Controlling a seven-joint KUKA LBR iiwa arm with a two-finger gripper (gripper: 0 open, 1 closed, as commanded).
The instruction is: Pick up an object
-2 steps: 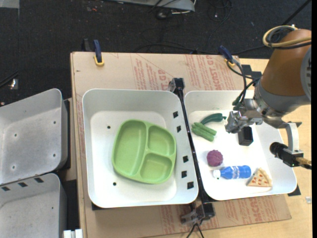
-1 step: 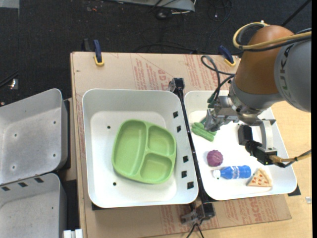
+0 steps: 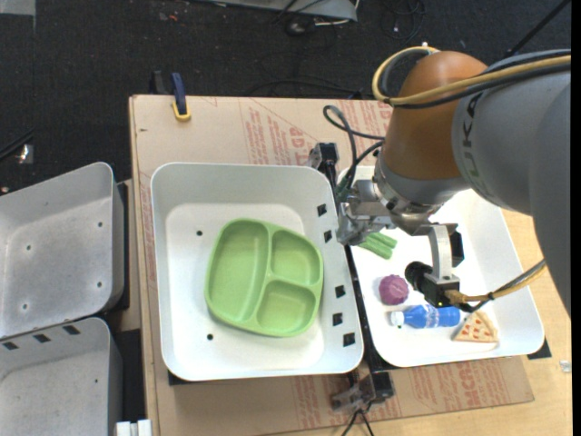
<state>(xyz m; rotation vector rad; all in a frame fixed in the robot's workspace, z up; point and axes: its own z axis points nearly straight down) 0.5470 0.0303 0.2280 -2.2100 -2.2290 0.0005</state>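
The right bin holds a light green block, a purple ball, a blue bottle lying on its side and a pizza-slice toy. My gripper hangs low over the right bin's left edge, under the orange wrist band. The green block lies right at the gripper's lower right side, partly hidden by it. I cannot see if the block is between the fingers. The ball, bottle and pizza slice sit apart from the gripper, toward the front.
In the left bin a light green divided plate lies flat. Small black markers line the wall between the two bins. A grey tray sits off the bench at far left. The arm covers the back of the right bin.
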